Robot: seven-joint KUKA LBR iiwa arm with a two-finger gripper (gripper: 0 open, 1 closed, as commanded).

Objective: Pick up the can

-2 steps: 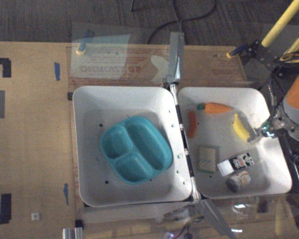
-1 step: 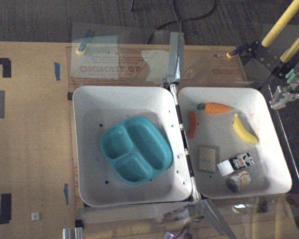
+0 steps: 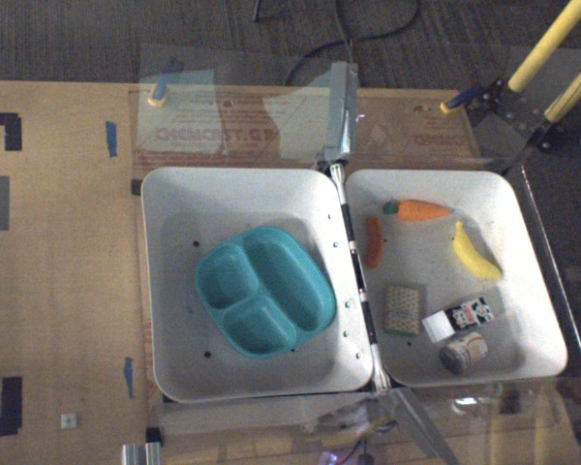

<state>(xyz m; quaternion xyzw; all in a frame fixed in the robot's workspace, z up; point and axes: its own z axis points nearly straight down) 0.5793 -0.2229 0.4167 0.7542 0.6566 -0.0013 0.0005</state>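
1. Brown bench (image 3: 58, 289) and dark carpet behind frame two white bins set side by side.
2. At left, the left bin (image 3: 174, 356) holds a teal divided tray (image 3: 264, 291), lying near its middle.
3. Next, the right bin (image 3: 533, 260) holds the clutter: a small carrot (image 3: 373, 241) by its left wall, a larger carrot (image 3: 421, 210) near the far edge, a banana (image 3: 474, 253) to the right of these, a speckled sponge (image 3: 403, 309) lower down, and a small carton (image 3: 460, 318) beside it.
4. The can (image 3: 464, 351) lies on its side in the near part of the right bin, just below the carton and close to it, its long axis running roughly left-right with a slight tilt.
5. No arm is over the bins, so the gripper's state cannot be told; since it reaches in from the right, the can is likely on its nearer side, and the fingers should probably close across the can's short width, clear of the carton.
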